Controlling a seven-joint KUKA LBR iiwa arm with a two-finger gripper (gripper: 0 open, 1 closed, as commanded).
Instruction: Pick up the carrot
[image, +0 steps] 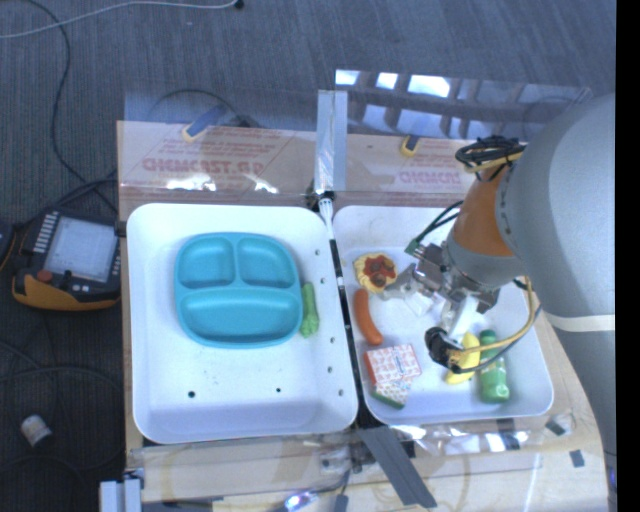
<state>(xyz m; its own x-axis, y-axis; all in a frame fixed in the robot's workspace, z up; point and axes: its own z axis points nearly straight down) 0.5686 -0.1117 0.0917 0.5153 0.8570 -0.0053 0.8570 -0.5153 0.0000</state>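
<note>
Carrot (367, 316) in the right bin (535, 395), flat on the white floor close to the left wall, orange, long, slightly slanted with the upper end nearer the wall. Untouched, with bare floor on both long sides. Just above the upper end, a slice of toy pizza (378, 270), yellow with red topping, near but apart. Just below the lower end, a small box (392, 367) with a red and white pattern, tilted, at the front of the bin. Gripper (413, 287) low over the middle of the same bin, to the right of the pizza and up and to the right of the carrot, apart from both; nothing seen held in it, and impossible to tell whether released or clenched. Grey arm (575, 220) with orange band reaching in from the right. Farther right, toward the front corner, a yellow toy (459, 370) and a green toy (493, 383) side by side. In the left bin (160, 400), a blue plate (240, 288) with three sections, and a green pod (310, 310) lying along its right edge, between plate and bin wall.
</note>
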